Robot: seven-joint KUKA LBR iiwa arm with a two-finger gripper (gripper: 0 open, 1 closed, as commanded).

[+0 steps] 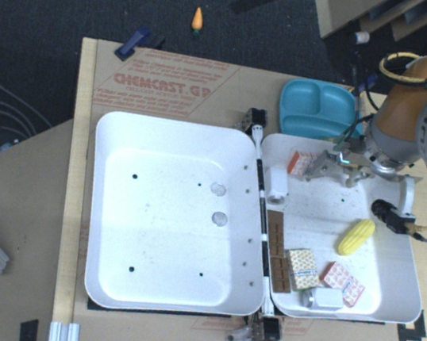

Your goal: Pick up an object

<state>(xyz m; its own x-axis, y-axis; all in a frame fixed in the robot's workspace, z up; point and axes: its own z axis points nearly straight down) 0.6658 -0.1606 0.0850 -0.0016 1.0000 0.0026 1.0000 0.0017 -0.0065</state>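
— Two fingers (318, 168): how do they stand?
— Apart, tips down over the far end of the right bin (394, 271), with bare white floor between them. They hold nothing.
— What lies closest?
— A small red-and-white packet (300, 163), just beside the finger nearer the divider; I cannot tell whether they touch. A white block (277, 184) lies a little nearer the camera, against the divider.
— And farther out?
— A yellow corn cob (356, 236) lies aslant mid-bin, well apart from the fingers. At the near end a yellow checkered packet (301, 266), a red patterned packet (343, 282) and a pale grey piece (325, 300) sit close together. A brown strip (277, 252) runs along the divider wall.
— The other bin?
— The left bin (156, 229) has two small round grey things (219, 219) right of its middle.
— Outside the bins?
— A teal divided tray (317, 110) rests on the worktop (170, 87) just beyond the right bin, and a blue object (131, 44) lies at the worktop's far left edge.
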